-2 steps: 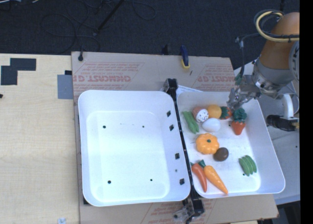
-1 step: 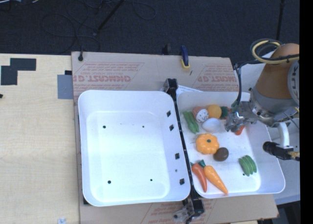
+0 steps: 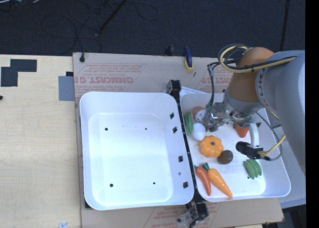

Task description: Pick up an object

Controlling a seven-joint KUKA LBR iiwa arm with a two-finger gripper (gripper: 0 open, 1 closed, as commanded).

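Camera view: we read mirrored red lettering on the cardboard sheet under the bins but cannot make out the words. The left bin offers open floor. The right bin holds a white egg, an orange pumpkin, a brown ball, two carrots and a green vegetable. The gripper sits low at the bin's upper left, just above the egg and pumpkin. We cannot tell its opening or any hold.
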